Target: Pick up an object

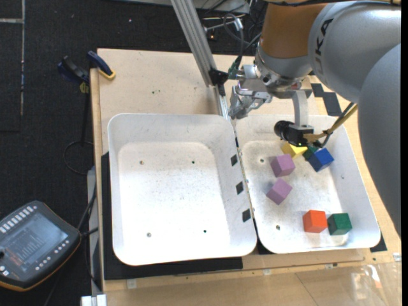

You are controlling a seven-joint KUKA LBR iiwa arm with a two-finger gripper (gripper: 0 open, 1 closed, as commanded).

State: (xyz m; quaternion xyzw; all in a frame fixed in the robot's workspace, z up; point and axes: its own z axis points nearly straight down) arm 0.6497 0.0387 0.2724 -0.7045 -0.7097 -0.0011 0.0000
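Cannot tell whether the pincer is apart or together. Hangs above the right bin's rear left corner, probably staged high to clear the rim. Nearest target: purple cube toward that bin's middle.

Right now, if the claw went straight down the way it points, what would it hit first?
Probably the far left corner of the right bin, near its rim beside the left bin. The claw hangs over no block; the nearest purple cube lies aside. Depth is unclear from this slant.
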